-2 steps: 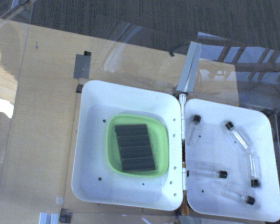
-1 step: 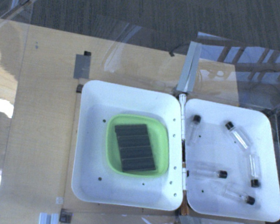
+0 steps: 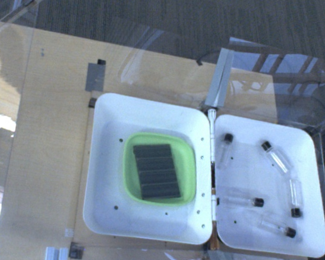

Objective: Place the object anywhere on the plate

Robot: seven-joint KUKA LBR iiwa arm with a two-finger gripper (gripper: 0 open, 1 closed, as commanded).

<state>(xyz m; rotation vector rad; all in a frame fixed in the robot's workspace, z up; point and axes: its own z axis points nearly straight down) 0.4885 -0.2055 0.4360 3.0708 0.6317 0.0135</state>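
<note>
Wooden bench (image 3: 41,139) bears two white bins. Clear vials (image 3: 274,156) (black-capped) are scattered in the right bin (image 3: 317,178); one should be lifted centrally, then released over the green plate (image 3: 132,152), frame centre-left.

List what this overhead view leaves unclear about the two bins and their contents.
- Clear vials in the right bin: transparent bodies blend into the white floor; mainly the black caps are visible, so the count is uncertain.
- Dark ridged block on the green plate: too small to identify.
- Bench: glare from clear sheeting blurs the edges.
</note>
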